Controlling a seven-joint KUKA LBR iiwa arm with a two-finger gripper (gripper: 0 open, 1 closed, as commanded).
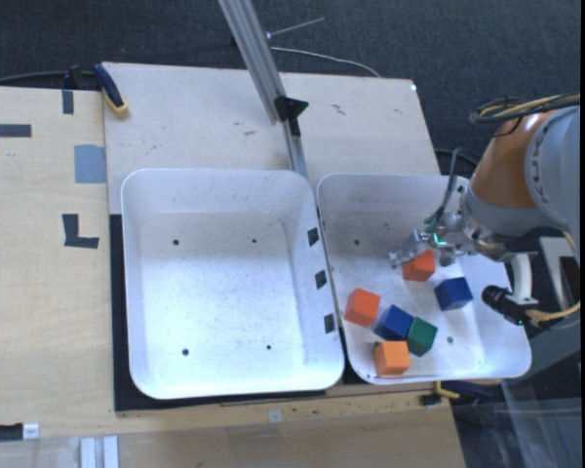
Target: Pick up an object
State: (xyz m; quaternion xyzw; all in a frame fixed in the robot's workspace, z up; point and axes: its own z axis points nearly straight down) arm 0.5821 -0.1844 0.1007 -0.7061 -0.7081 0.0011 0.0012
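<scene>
From my station I saw the jaws point(421, 254) down in the right bin point(370, 203), with a small orange block point(418, 268) at their tips; I could not tell whether they were closed on it or merely over it. Just beside it sat a blue cube point(453, 292). Nearer the front wall lay four more blocks in a loose cluster: an orange one point(362, 307), a dark blue one point(395, 322), a green one point(422, 336) touching the blue, and another orange point(392, 357) close to the front rim. The back half of that bin's speckled white floor stood open, leaving room behind the arm point(517, 178). The left bin point(219, 281), a shallow white tray with rounded corners, shared a wall with the right one. Both rested on the pale wooden counter point(39, 261).
</scene>
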